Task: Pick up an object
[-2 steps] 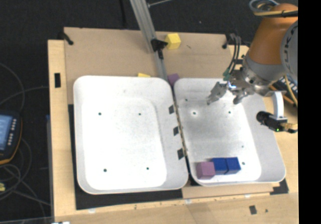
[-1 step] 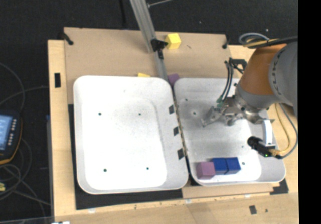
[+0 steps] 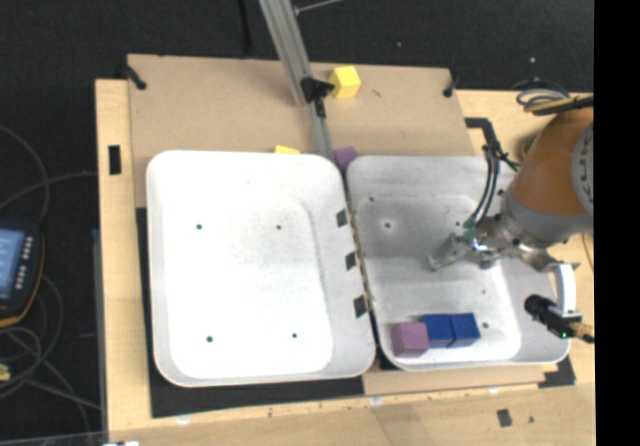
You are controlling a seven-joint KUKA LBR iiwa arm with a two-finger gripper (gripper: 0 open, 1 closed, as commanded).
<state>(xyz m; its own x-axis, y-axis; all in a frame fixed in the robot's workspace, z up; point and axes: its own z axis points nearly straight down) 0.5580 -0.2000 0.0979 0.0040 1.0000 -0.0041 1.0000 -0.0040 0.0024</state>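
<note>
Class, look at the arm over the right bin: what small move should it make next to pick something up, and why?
Probably shift the gripper toward the near edge, above the blue rectangular block. The gripper hangs over bare bin floor, while the block lies beside a purple cube at the right white bin's near wall.

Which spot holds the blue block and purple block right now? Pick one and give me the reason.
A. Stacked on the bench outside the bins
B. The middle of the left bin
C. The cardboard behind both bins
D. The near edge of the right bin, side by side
D: the blue block and the purple block lie next to each other along the near wall of the right bin, nearer the camera than the gripper.
</note>
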